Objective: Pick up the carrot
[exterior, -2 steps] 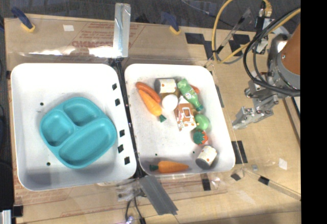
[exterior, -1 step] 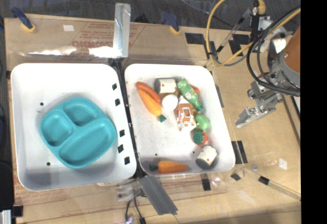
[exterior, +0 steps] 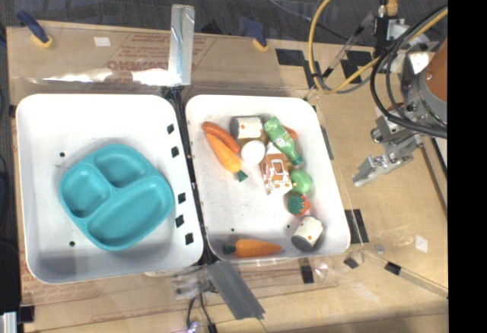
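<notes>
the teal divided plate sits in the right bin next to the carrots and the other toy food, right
Not quite. In the camera view the teal divided plate sits in the left bin, apart from the food. The carrots and the other toy food lie in the right bin.

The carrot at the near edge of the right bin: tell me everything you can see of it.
The carrot is a small orange toy, smooth like plastic, with a dark green stub at its left end. It lies flat, lengthwise along the near wall of the right bin, tip pointing right, apart from the gripper outside the bin.
</notes>
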Robot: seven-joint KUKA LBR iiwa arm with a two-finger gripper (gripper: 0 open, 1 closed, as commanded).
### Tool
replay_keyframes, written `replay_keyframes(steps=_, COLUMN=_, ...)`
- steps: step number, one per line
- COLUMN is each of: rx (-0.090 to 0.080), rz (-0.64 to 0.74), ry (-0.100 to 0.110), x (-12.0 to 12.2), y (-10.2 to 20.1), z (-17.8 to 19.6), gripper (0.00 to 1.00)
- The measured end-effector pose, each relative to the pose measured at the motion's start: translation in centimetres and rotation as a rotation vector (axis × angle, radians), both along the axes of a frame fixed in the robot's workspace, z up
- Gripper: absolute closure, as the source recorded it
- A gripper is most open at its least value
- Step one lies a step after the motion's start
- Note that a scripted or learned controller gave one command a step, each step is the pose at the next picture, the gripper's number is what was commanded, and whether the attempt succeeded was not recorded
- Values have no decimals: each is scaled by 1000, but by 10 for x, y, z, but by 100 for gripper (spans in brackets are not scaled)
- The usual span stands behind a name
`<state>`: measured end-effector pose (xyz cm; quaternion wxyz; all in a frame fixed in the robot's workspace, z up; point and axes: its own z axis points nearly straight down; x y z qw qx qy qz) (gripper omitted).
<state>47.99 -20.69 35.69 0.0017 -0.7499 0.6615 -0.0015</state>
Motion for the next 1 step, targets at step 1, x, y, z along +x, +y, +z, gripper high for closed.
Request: replay_keyframes(steps=1, rx=0, rz=4, ry=-2, x=2, y=1, z=10, gripper=100)
